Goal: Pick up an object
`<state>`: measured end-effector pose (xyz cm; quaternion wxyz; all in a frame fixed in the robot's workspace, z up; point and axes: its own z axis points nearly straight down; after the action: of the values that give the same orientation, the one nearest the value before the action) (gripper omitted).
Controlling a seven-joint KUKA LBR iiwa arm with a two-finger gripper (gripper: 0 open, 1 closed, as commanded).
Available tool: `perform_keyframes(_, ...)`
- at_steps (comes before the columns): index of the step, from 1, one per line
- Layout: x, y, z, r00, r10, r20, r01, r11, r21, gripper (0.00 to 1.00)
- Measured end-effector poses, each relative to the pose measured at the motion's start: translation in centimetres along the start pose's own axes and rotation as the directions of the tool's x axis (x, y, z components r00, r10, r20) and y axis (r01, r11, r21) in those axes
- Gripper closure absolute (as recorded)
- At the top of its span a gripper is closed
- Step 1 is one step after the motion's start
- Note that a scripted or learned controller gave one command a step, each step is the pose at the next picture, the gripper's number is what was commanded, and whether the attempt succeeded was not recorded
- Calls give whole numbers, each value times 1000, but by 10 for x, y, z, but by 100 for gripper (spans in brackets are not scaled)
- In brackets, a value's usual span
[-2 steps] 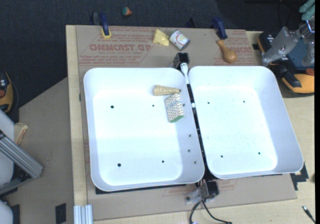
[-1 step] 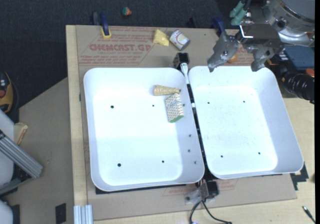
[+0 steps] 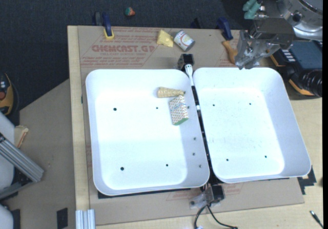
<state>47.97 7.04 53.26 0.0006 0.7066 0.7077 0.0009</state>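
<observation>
Inside the left bin, near its far right corner, two small things are seen lying close together in the camera view. The first is a tan cone-shaped piece with a rough, ridged surface. It is laid flat with its long axis running across the left bin, parallel to the far wall. Its thicker end is turned towards the middle of the left bin and its narrower end towards the right wall. Just on the near side of it lies a small flat packet, white with a fine green pattern. Its long axis is set roughly along the right wall of the left bin, tilted slightly, so the two things stand almost at right angles. Whether the packet's far end touches the cone cannot be told. The gripper is seen well apart from both, beyond the left bin's right wall, at the far edge of the right bin. Nothing is seen held in it, and whether it is open or closed cannot be told. Behind the left bin's far wall, a yellow scrap and a small pale can rest on the board.
</observation>
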Motion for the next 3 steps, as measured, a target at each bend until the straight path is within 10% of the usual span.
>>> perform_keyframes(1,-95,-1,4,1000,12,3,-12,1000,3,100)
perform_keyframes(2,-31,-1,243,1000,-1,1,1,1000,21,100)
perform_keyframes(3,-33,2,234,1000,3,0,-3,1000,2,0)
